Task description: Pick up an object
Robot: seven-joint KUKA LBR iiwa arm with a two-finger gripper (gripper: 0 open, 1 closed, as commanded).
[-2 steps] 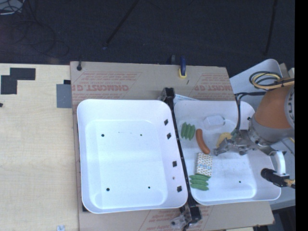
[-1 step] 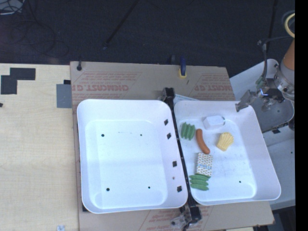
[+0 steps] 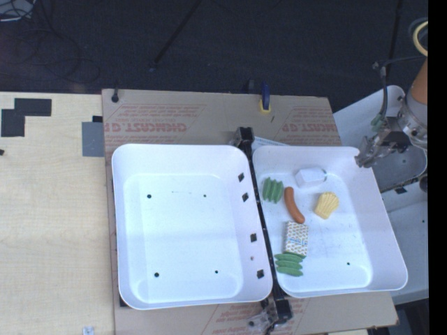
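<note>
Two shallow white bins are set side by side on a cardboard sheet (image 3: 209,121) laid over the surface. All the loose objects are gathered in the right bin (image 3: 380,257), which is the side the arm reaches from. The left bin (image 3: 181,236) appears to be kept as a destination.

Six candidates are seen in the right bin:

- A green pea pod (image 3: 272,189) lies near the dividing wall.
- An orange sausage-like piece (image 3: 294,205) lies just beside the pod.
- A pale white block (image 3: 310,176) sits toward the far rim.
- A yellow corn piece (image 3: 326,204) lies near the sausage piece but apart from it.
- A small patterned packet (image 3: 297,239) rests toward the middle of the bin.
- A second green pod (image 3: 289,264) lies just below the packet, nearly touching it.

The pieces are mostly spread apart — probably so that any one of them can be grasped without its neighbours being disturbed.

The gripper (image 3: 368,153) is held at the far right corner of the right bin, above or just outside the rim. Nothing is seen between its parts. Whether the fingers are apart or together cannot be told, since the gripper is small and dark against the rim. No object has yet been lifted. The white block and the corn piece lie nearest the gripper, so they are judged the easiest to reach, while the two items close together at the near end would call for more care.
</note>
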